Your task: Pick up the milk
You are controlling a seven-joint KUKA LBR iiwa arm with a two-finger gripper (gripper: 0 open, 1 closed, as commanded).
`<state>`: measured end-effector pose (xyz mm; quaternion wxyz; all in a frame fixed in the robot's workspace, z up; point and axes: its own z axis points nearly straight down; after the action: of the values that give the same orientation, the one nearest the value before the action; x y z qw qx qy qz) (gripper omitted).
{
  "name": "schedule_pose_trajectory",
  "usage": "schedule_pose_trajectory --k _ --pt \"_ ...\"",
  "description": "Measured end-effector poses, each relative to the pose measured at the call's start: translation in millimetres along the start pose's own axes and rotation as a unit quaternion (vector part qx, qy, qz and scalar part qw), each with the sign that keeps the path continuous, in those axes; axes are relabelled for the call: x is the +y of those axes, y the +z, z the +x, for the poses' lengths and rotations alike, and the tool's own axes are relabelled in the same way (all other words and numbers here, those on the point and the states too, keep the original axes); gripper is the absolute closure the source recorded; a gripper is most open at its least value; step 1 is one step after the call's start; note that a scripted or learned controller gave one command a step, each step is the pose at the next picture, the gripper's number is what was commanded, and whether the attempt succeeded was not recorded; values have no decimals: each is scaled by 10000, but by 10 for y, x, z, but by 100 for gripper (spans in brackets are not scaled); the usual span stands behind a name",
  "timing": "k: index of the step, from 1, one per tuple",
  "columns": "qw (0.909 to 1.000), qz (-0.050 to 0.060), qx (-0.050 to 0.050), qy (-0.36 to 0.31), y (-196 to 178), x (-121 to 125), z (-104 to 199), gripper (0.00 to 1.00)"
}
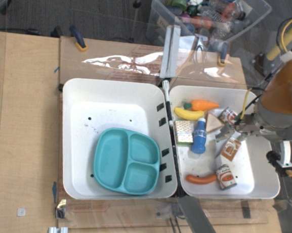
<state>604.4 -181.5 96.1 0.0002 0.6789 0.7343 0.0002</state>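
The milk carton (pixel 230 149) sits in the right bin (pixel 264 187), toward its right edge and about midway between far and near rims. It is small, brown and white, standing tilted, its long axis leaning from upper right to lower left. The gripper (pixel 231 132) hangs directly over its top, coming in from the bin's right edge; whether its jaws are spread or closed on the carton cannot be told from this slanted view. The carton lies just below the gripper, touching or nearly so. By this reading, the coming move turns on a short descent along that tilted axis.

Around it: a can (pixel 225 176) near the near edge, a sausage (pixel 200 179) beside that, a blue bottle (pixel 199 136) toward the bin's middle. A banana (pixel 188 113) and carrot (pixel 204 105) lie at the far left corner. The left bin (pixel 81 97) carries a teal divided plate (pixel 127 161).
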Motion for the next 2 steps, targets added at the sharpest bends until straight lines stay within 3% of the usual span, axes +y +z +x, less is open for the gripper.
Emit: schedule_pose_trajectory --k 1,2 --pt "9990 -83 -28 -444 46 -673 222 0" --pt "9990 -79 -32 -443 53 -936 304 0"
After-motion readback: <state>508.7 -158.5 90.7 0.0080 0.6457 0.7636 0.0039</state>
